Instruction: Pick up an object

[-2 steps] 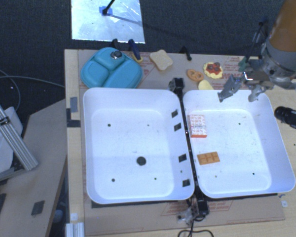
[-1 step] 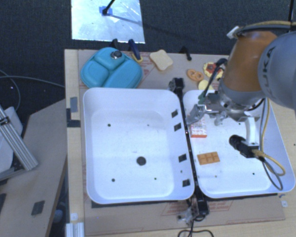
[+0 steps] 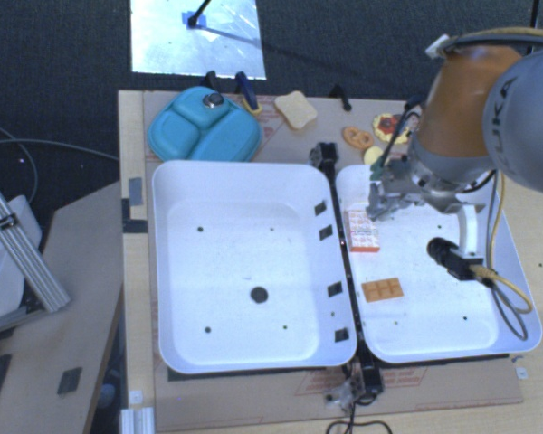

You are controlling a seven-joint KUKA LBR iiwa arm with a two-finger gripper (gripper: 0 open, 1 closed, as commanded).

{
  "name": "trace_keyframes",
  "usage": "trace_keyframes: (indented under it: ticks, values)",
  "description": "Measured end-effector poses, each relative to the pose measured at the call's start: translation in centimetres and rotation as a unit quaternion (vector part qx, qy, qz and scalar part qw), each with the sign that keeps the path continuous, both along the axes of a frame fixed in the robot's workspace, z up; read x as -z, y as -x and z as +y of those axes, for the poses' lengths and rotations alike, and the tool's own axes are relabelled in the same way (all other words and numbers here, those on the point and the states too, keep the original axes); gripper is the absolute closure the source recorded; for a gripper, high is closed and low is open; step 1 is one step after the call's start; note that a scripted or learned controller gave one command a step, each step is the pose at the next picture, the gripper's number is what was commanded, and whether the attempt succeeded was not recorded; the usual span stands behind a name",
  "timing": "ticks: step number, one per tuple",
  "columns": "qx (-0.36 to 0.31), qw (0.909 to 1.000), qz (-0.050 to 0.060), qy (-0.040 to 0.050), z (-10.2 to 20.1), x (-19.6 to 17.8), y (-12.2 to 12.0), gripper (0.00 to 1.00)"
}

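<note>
Arm over right bin (image 3: 489,337)
Gripper (image 3: 380,208) above red-white card (image 3: 362,229); waffle tile (image 3: 382,289) nearby. Jaws' state: can't tell.

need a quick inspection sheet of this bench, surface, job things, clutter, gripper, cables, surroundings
surface: board bench bearing left bin and right bin, side by side.
job's things: red-and-white packet and orange cracker-like piece in right bin; small dark disc in left bin.
clutter: blue divided tray, toast slice, pretzel-like piece and more toy food behind the bins.
grippers: gripper low over the packet's upper end; grip not discernible.
cables: yellow-and-black cable looping over right bin.
surroundings: dark carpet, shiny square panel, metal frame at left.
</note>
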State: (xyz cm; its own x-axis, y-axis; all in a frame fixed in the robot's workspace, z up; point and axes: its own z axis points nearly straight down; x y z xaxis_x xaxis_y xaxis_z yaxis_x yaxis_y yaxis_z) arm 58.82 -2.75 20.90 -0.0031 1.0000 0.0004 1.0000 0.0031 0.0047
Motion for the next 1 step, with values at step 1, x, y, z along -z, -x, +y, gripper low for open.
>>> trace_keyframes:
  ticks: [1]
  values:
    - [0.0, 1.0, 0.0, -0.0001, 0.01, 0.05, 0.02, 0.0]
